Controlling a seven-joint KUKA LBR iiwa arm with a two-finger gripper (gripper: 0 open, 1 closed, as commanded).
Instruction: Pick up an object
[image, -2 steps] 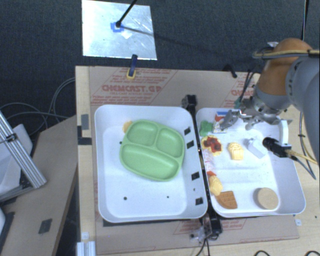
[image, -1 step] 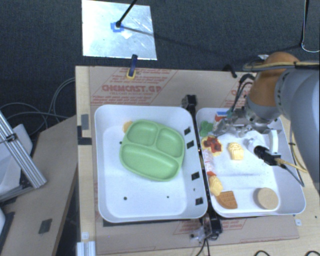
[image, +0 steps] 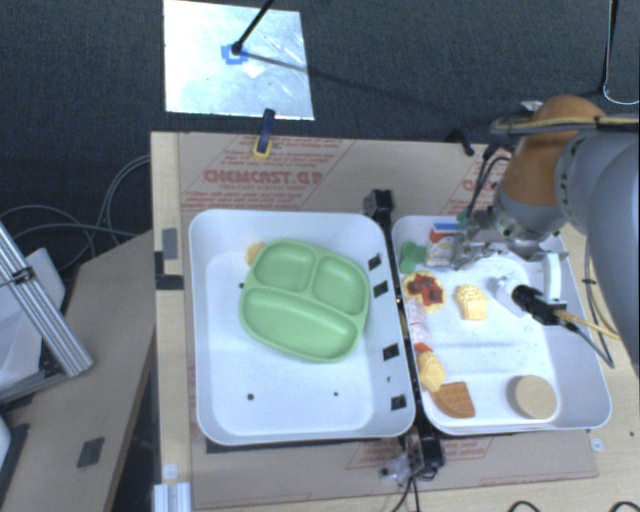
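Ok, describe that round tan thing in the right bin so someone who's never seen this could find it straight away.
Start at the right bin, the one the arm reaches into. Go to its near right corner, where a round tan disc lies flat. It is the only plain circle there: the brown wedge to its left is darker and angular, and the yellow block sits further back.

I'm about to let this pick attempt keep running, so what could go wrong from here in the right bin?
The gripper sits low at the far left of the right bin, where the green item and red item crowd the wall, so it might nudge them or grab two. The yellow block lies close by and could get knocked aside.
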